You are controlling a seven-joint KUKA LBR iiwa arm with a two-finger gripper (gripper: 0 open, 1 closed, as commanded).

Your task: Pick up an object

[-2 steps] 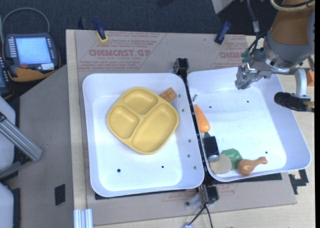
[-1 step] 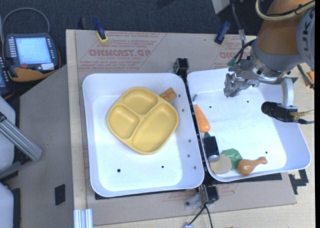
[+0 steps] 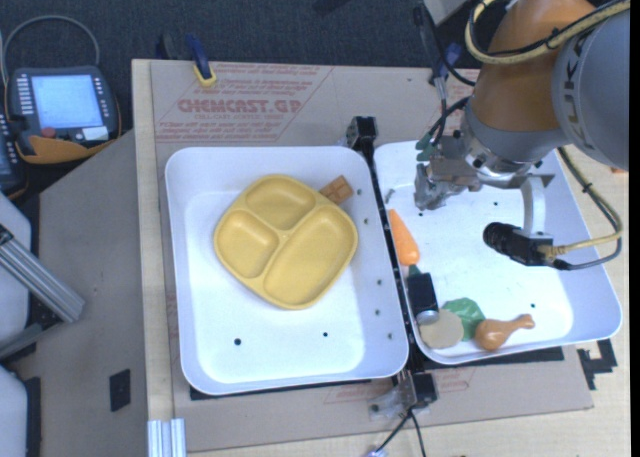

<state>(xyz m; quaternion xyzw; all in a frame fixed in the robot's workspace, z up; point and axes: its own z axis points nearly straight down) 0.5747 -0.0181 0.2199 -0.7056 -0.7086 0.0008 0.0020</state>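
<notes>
Gripper [image 3: 432, 188] hangs over right bin [image 3: 590, 285], 11 o'clock corner; can't tell finger state, nothing seen held. Carrot [image 3: 403, 237] just below at 7 o'clock, apart. Yellow divided plate [image 3: 285, 241] in left bin [image 3: 190, 245].

Right bin [image 3: 590, 295] holds the candidates: an orange carrot [image 3: 403, 236] lying along its left wall, a black block [image 3: 421, 293] just below it, then a pale disc [image 3: 441, 329], a green piece [image 3: 466, 311] and a tan drumstick [image 3: 503, 329] clustered at the near edge.
</notes>
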